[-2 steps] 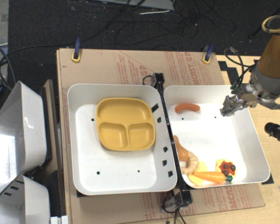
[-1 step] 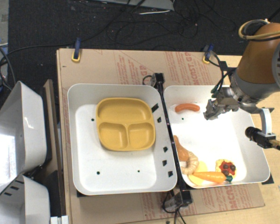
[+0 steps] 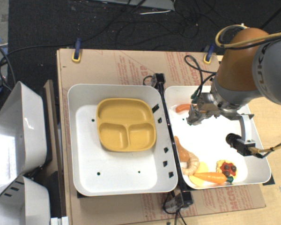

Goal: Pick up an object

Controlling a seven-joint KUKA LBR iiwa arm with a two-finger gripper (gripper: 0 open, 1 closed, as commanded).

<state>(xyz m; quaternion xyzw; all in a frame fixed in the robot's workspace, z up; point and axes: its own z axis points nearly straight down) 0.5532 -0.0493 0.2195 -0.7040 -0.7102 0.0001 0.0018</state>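
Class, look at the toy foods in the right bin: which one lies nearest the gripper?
The small orange-red piece by the bin's far left side, just left of the gripper. The carrot and the others lie along the near edge.

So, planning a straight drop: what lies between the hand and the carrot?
In the camera view, bare white bin floor separates the hand from the carrot; the shrimp lies just left.

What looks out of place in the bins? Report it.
Nothing looks spilled or damaged. The yellow divided plate sits flat in the left bin; toy foods, including a carrot, crowd the right bin's near edge.
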